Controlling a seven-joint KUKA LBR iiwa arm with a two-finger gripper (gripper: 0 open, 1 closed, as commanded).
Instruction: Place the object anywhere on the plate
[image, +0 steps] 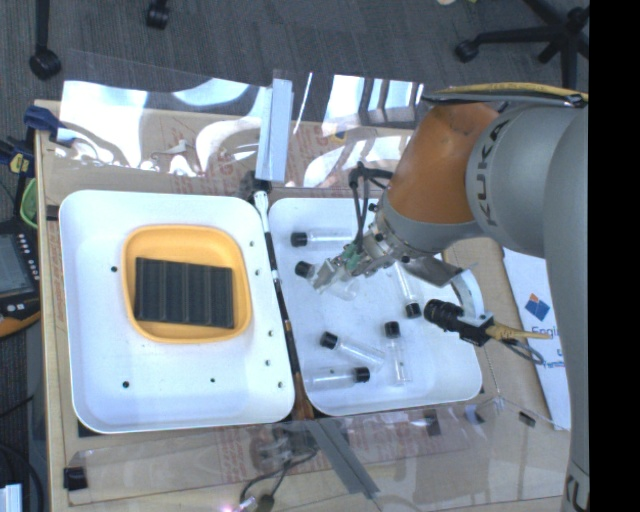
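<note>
**Several vials left in the right bin, plate unfilled**

Several capped vials (345, 376) are seen scattered below the gripper (335, 270) in the right bin (460, 385). The picking step is judged in hand. Whether the jaws are parted or closed on a vial cannot be told. A carry leftward to the yellow plate (185, 245) is called for next.

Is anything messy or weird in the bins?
A bit. The little clear tubes with black caps lie scattered in the right bin, pointing every which way. The yellow plate in the left bin has only a dark ridged insert on it, no tube. Nothing looks broken or spilled.
</note>
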